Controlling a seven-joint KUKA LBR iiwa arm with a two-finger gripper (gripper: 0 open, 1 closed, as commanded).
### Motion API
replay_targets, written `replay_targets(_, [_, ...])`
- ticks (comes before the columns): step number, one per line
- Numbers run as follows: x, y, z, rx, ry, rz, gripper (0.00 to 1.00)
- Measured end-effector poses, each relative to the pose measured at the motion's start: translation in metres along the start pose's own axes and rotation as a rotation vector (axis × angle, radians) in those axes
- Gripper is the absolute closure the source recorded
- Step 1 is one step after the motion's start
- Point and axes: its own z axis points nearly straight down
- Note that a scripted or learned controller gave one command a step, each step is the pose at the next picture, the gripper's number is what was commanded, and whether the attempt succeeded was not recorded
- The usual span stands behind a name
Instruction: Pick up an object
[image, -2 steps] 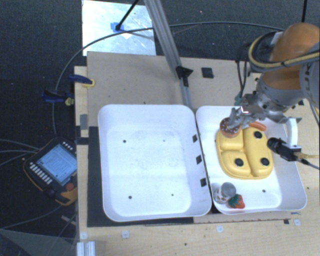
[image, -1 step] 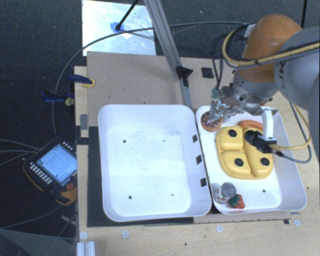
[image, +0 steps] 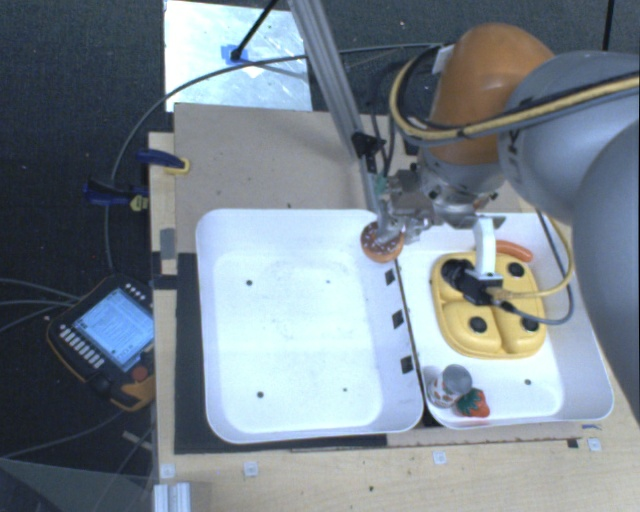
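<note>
- Two white bins lie side by side on the bench (image: 260, 160): the left bin (image: 290, 310) and the right bin (image: 575, 385), with their rims touching down the middle.
- The grey arm (image: 570, 120) reaches in from the right, and its gripper (image: 392, 228) hangs over the far end of the seam between the bins.
- A small brown disc (image: 381, 244) sits right at the gripper's tip, over the far right corner of the left bin.
- The disc may be held, but the tip is too blurred for us to be sure, so we cannot tell whether the gripper is open or closed.
- In the right bin we see a yellow moulded block (image: 500, 335) with dark round spots on top.
- An orange piece (image: 516, 251) lies just behind the block, towards the far wall.
- Near the front left corner of the right bin a grey ball (image: 456, 378) rests beside a small red and green piece (image: 474, 403), the two touching or nearly so.
- Off the bench to the left lies a handheld control unit (image: 108, 335) with a lit screen.
</note>
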Motion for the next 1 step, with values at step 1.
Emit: replay_targets(1, [0.0527, 0.0029, 0.0162, 0.002, -0.001, 0.001, 1.0])
